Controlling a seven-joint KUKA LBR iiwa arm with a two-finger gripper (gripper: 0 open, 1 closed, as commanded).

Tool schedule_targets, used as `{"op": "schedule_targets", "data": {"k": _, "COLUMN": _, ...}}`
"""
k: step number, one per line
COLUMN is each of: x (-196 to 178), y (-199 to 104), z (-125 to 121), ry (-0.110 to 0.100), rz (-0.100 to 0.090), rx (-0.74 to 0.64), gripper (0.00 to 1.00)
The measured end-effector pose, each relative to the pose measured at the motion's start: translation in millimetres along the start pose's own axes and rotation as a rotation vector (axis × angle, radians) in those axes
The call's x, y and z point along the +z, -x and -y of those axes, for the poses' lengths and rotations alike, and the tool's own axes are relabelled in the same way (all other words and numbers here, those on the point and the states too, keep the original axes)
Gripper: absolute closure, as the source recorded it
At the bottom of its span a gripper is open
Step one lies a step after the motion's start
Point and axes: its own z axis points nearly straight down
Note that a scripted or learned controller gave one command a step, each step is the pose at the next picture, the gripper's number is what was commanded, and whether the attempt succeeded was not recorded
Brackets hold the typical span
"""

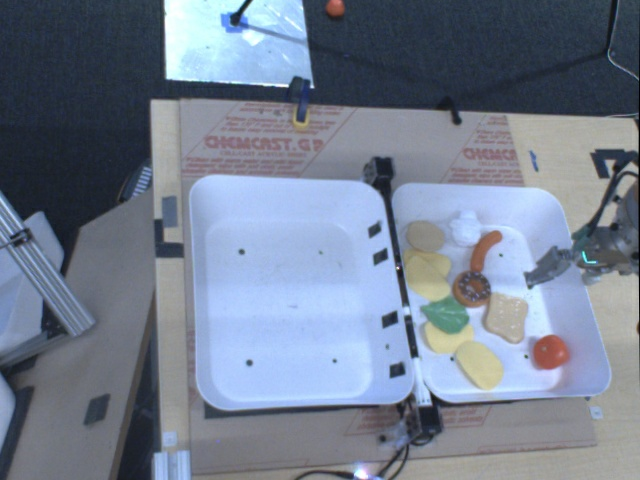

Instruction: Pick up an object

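Observation:
The right bin point(560, 208) holds several toy foods: a tan round piece point(426, 235), a white lump point(464, 228), an orange-red sausage point(485, 248), a chocolate donut point(471, 288), a toast slice point(506, 317), a green leaf point(446, 315), yellow pieces point(427, 273) point(481, 365) and a red tomato point(550, 351). My gripper point(545, 268) reaches in from the right edge, over the bin's right side, right of the donut and above the toast. Nothing shows between its fingers.
The left bin point(290, 288) lies beside the right one, with black clips point(385, 258) along the shared rims. A metal plate point(235, 28) and a small orange ball point(335, 7) lie on the dark floor beyond the bench.

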Motion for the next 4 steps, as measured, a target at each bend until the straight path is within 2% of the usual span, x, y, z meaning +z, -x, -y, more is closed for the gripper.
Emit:
{"op": "schedule_targets", "data": {"k": 1, "x": 125, "y": -36, "z": 1, "ry": -0.005, "rz": -0.004, "rx": -0.003, "gripper": 0.00}}
{"op": "schedule_targets", "data": {"k": 2, "x": 149, "y": -85, "z": -60, "ry": 0.005, "rz": 0.000, "rx": -0.006, "gripper": 0.00}}
{"op": "schedule_targets", "data": {"k": 3, "x": 138, "y": -100, "z": -129, "ry": 0.005, "rz": 0.001, "rx": -0.004, "gripper": 0.00}}
{"op": "schedule_targets", "data": {"k": 4, "x": 46, "y": -139, "z": -163, "ry": 0.004, "rz": 0.000, "rx": -0.003, "gripper": 0.00}}
